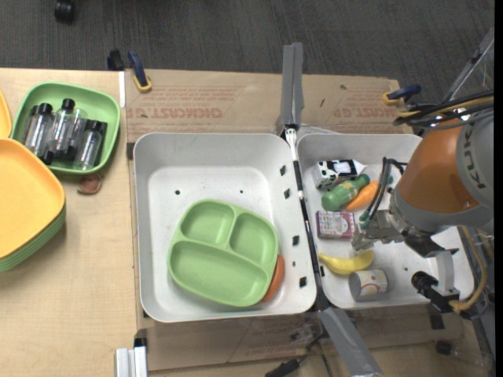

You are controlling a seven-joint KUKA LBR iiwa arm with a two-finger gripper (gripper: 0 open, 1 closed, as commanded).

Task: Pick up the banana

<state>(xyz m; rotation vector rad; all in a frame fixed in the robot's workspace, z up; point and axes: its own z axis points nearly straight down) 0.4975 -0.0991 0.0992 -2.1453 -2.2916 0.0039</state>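
Gripper (368, 238) over the banana (343, 263), grip impossible to tell.
Cardboard-covered bench (220, 104) met grey carpet at 12 o'clock; the arm hid the right bin (346, 141) at 3 o'clock.

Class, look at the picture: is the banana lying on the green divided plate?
No, the banana lies in the right bin, while the green plate sits in the left bin.

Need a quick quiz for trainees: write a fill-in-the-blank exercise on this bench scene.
1. The curved yellow banana lies in the ____ white bin.
2. The divided plastic plate in the left shallow white bin is ____ in colour.
3. The small grey cylindrical cup lies just ____ the banana in the picture.
4. The green square tray at far left holds small ____.

Answers: right; green; below; bottles
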